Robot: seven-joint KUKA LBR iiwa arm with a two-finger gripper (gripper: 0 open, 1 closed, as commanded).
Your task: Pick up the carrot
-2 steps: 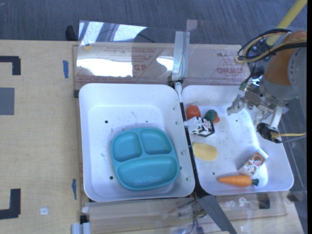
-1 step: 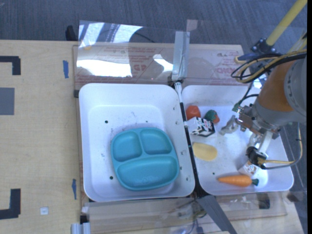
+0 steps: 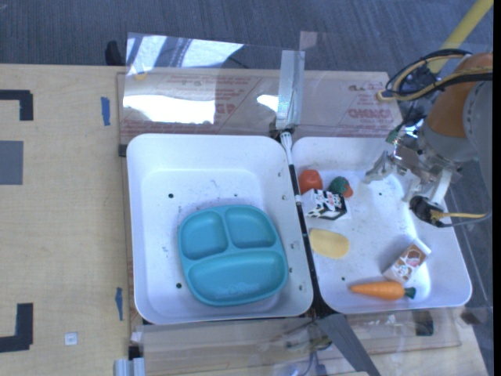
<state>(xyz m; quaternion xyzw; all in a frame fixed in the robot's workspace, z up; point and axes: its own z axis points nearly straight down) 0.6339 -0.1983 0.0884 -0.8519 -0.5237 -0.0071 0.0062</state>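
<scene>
The carrot (image 3: 377,290) lies at the right bin's (image 3: 462,269) six o'clock, beside a carton (image 3: 407,264). The gripper (image 3: 423,180) is held well apart at two o'clock; its opening cannot be told (nothing is seen gripped).

A teal three-compartment plate (image 3: 232,254) lies in the left white bin (image 3: 149,210). The right bin (image 3: 446,276) holds a red-orange toy (image 3: 310,179), a dark green piece (image 3: 339,185), a black-and-white cow-patterned item (image 3: 326,204), a pale yellow oval (image 3: 329,244) and a small printed carton (image 3: 407,264).
</scene>
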